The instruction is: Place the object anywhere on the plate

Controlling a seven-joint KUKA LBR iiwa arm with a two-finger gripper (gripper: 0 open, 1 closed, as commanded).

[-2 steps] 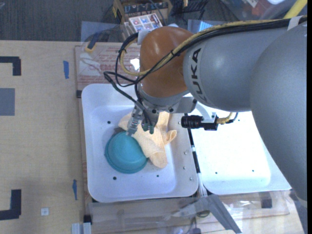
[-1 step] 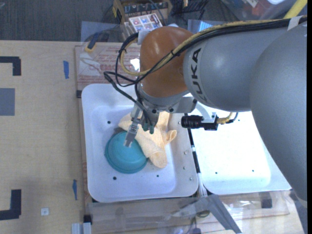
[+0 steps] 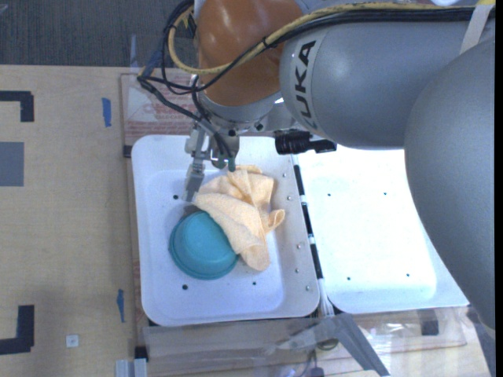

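Note:
A crumpled yellow cloth [image 3: 240,210] lies in the left bin [image 3: 157,179], its lower fold draped over the right edge of a round blue plate [image 3: 200,247]. My gripper [image 3: 209,176] hangs over the bin's back left part, just above the cloth's upper left edge. Its fingers stand apart: the long one [image 3: 192,181] reaches down beside the cloth near the plate's top rim, the other [image 3: 225,161] sits at the cloth's top. Nothing is gripped between them, so the gripper is open.
The right bin [image 3: 369,226] sits beside the left one, partly under the grey arm [image 3: 377,69]. The orange wrist band [image 3: 244,42] and cables hang over the back of the left bin. The wooden bench [image 3: 63,210] extends to the left.

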